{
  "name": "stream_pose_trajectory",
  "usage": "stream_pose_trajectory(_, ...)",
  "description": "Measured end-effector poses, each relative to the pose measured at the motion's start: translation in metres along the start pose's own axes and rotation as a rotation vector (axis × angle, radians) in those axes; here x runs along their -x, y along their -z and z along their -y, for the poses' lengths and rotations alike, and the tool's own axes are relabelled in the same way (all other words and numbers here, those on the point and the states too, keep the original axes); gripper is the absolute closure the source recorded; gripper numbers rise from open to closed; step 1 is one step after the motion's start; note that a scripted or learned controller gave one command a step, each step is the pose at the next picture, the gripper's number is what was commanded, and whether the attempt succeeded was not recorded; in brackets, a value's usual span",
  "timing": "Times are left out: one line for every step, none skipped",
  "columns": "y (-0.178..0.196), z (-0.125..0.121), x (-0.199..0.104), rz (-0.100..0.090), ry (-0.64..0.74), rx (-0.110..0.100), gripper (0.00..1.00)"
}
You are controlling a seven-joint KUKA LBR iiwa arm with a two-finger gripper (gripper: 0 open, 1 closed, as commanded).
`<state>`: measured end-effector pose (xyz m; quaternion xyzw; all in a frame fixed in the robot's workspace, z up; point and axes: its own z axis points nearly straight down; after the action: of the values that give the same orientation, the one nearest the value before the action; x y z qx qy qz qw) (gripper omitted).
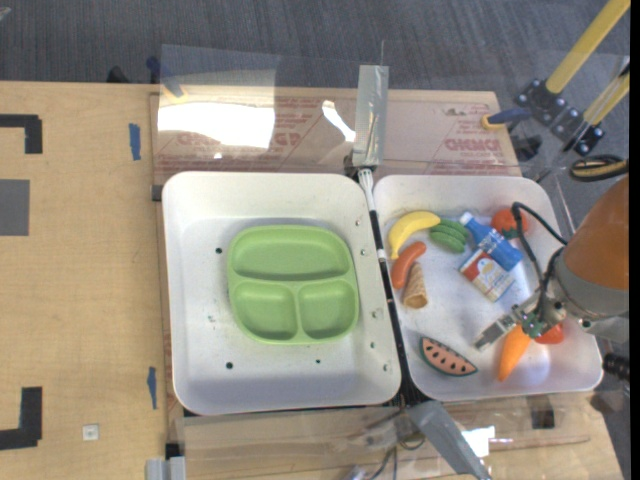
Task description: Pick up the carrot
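Your tool [522, 320] hangs just above the orange plastic carrot [511, 353]; its grip state you cannot tell. A red watermelon slice [447, 356] lies near.

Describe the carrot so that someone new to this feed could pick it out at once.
Look in the right-hand white bin, at its near right corner, just below the gripper. The carrot lies there, right of the watermelon slice. It is the only plain orange tapered piece, pointing toward the bin's front edge.
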<state>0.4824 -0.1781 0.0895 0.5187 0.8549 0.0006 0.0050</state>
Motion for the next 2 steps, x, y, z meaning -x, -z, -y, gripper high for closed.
stream_pose_trajectory(0.0,-0.013,-0.022,0.001,-0.083,0.002,0.0)
stream_pose_trajectory(0.001,-0.026,-0.047,0.003,-0.057,0.004,0.0)
